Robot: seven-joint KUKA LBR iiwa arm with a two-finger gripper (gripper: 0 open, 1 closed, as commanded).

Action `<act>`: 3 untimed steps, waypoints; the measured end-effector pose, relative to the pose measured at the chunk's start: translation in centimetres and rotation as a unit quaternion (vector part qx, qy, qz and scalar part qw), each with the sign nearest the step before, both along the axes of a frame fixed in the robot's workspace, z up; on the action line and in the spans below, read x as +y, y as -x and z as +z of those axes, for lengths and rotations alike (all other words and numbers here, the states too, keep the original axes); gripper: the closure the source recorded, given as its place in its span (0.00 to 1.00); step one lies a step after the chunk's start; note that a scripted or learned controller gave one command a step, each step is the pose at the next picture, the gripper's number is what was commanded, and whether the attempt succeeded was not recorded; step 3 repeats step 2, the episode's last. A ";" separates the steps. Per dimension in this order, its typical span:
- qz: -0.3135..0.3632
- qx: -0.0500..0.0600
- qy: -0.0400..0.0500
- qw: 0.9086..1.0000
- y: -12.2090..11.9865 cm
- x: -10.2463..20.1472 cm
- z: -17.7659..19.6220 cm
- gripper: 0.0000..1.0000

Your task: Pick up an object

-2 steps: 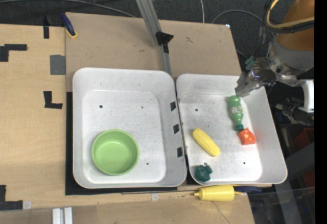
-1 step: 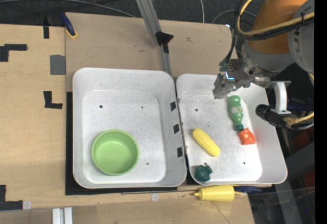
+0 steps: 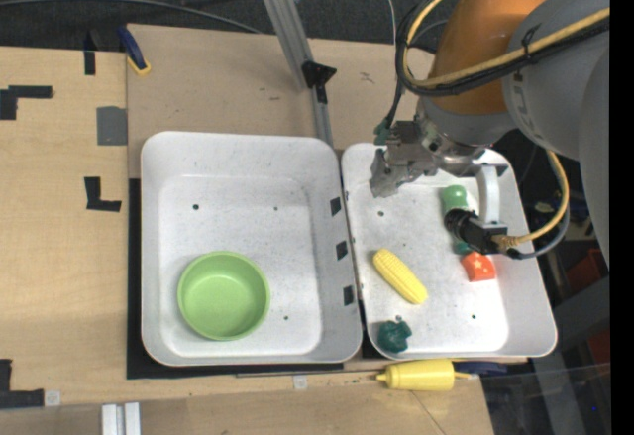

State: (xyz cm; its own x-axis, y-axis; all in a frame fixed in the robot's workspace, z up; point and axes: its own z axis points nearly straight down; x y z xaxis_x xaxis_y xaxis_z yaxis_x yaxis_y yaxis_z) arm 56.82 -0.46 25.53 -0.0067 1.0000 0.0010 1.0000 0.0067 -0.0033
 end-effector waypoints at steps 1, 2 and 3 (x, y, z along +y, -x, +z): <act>0.000 0.000 0.000 1.000 0.3 5.7 0.0 1.00; -0.001 0.000 0.001 1.000 -0.3 10.3 -1.8 1.00; -0.001 0.000 0.001 1.000 -0.3 10.3 -1.8 1.00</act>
